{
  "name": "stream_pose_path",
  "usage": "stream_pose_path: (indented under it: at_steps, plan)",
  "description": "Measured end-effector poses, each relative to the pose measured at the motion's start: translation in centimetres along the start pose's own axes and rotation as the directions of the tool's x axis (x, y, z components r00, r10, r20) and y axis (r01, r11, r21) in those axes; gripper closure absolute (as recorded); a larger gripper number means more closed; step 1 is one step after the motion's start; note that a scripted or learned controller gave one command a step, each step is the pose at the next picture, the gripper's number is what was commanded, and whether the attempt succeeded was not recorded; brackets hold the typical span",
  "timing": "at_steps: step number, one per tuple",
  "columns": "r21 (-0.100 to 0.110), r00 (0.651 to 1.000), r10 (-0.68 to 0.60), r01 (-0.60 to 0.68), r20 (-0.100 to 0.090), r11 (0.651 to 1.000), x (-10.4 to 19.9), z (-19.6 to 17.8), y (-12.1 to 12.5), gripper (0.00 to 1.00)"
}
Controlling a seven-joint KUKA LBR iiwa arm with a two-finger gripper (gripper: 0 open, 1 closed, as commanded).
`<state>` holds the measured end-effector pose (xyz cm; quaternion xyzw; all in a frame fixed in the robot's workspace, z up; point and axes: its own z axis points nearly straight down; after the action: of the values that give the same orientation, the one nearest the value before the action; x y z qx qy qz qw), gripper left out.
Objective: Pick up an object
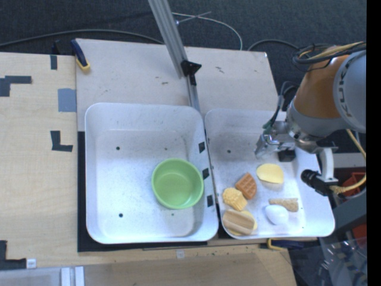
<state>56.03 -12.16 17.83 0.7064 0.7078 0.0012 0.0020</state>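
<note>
The right bin (229, 133) holds several toy foods near its front: a yellow round piece (270, 174), an orange waffle-like piece (246, 185), a yellow corn-like piece (234, 199), a tan bun (239, 221), a white egg (275, 214) and a small beige piece (284, 204). My gripper (266, 144) hangs over the right bin's back right part, just above and behind the yellow round piece. Nothing shows between its tips.
A green bowl (177, 183) sits in the left bin (119, 130), near its front right corner. A grey metal pole (169, 28) slants in from the top to the divider between the bins. Cables lie on the dark floor behind the bench.
</note>
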Motion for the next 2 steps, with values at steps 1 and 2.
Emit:
stream_pose_path:
  at_steps: [1,2]
  plan:
    - [0.000,1.000,-0.001,0.001,0.000,1.000,1.1,-5.0,0.2,1.00]
    - [0.000,1.000,0.000,0.000,0.000,1.000,1.1,-9.5,0.3,1.00]
